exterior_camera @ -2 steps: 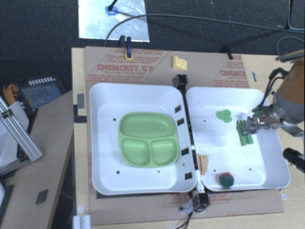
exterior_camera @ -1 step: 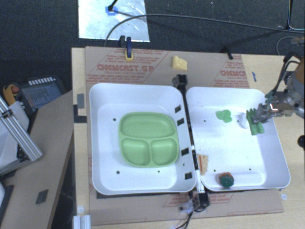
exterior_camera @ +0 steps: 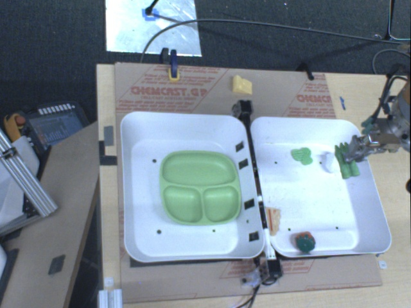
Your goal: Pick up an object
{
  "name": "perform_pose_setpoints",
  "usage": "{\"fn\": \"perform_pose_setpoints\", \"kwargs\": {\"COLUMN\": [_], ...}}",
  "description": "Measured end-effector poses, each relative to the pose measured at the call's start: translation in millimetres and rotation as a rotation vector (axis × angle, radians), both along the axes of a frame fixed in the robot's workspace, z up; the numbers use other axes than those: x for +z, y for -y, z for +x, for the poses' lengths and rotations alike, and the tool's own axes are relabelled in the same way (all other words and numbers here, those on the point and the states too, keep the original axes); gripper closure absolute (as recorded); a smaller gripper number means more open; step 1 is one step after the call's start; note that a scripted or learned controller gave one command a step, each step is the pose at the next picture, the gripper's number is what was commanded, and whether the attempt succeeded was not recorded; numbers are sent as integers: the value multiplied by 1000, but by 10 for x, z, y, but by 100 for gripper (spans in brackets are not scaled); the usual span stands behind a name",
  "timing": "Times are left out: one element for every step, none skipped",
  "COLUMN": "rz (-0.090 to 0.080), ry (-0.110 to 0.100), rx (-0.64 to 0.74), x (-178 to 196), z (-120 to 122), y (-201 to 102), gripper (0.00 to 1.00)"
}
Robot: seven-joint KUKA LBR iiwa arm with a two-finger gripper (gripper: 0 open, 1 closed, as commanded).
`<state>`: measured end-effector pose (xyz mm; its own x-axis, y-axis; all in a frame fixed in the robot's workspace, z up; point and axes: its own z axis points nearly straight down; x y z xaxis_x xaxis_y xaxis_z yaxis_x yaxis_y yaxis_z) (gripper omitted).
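The right bin (exterior_camera: 359,197) holds several small objects. A light green lump (exterior_camera: 301,154) lies near its far middle, and a small pale white piece (exterior_camera: 328,163) rests just right of it. A flat orange strip (exterior_camera: 274,220) lies against the bin's left wall, and a round green and red thing (exterior_camera: 304,241) sits at the near edge. My gripper (exterior_camera: 352,154) reaches in from the right, low over the far right part of this bin, right beside the white piece. A dark green shape (exterior_camera: 347,167) sits at its tip; whether it is held is unclear.
The left bin (exterior_camera: 138,172) contains a light green divided plate (exterior_camera: 199,186). A yellow block (exterior_camera: 242,84) lies on the cardboard behind the bins, near a blue and yellow clamp (exterior_camera: 172,64). Black clips line the divider between the bins (exterior_camera: 250,185).
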<state>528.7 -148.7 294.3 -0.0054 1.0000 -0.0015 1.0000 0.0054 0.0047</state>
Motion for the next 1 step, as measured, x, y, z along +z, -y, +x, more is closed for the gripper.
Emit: {"fn": "perform_pose_setpoints", "kwargs": {"rz": [2], "ry": [-3], "rx": [4], "x": [-199], "z": [89], "y": [-504], "gripper": [100]}}
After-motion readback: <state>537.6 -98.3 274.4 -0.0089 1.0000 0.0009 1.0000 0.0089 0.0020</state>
